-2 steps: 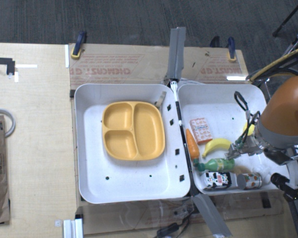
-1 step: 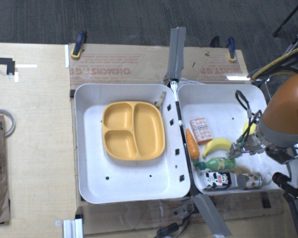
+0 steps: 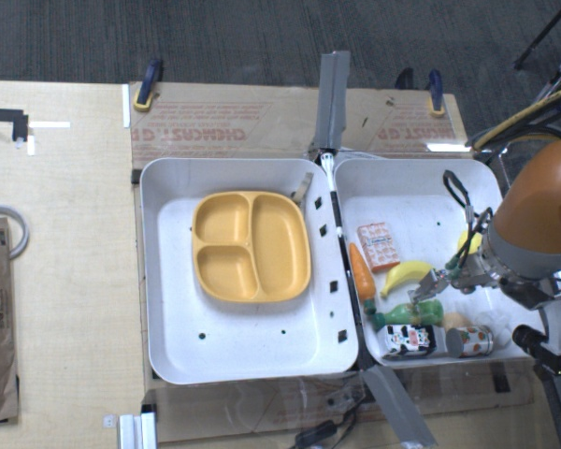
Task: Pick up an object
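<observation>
The yellow 3-compartment plastic plate (image 3: 252,247) lay in the left white bin (image 3: 168,344). In the right white bin (image 3: 402,195) sat an orange toy carrot (image 3: 361,271), a small red-and-white packet (image 3: 378,245) and the likeliest target, a yellow toy banana (image 3: 407,275): light, stiff, smooth, curved, so best taken across its middle. Below lay a green bottle (image 3: 409,312). The gripper (image 3: 437,285) hovered just beside the banana's right end; whether it was spread or closed I could not tell.
</observation>
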Controlling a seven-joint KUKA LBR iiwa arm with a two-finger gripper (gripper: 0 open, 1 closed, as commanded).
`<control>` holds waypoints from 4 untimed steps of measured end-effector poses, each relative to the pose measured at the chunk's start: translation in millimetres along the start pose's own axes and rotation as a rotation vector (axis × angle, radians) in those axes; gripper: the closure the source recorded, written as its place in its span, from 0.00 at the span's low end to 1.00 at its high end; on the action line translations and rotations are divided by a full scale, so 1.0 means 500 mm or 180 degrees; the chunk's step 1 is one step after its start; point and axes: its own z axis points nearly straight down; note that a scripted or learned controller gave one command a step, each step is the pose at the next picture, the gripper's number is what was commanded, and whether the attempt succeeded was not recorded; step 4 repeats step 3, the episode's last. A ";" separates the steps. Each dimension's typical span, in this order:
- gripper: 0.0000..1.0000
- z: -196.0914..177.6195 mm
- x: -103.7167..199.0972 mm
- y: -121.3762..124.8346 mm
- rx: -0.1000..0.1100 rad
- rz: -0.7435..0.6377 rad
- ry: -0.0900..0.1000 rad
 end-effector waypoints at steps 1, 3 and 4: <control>0.00 0.080 0.049 -0.003 0.0013 -0.0470 0.0011; 1.00 -0.121 0.168 0.162 0.0014 -0.0054 0.0001; 1.00 -0.121 0.168 0.162 0.0014 -0.0054 0.0001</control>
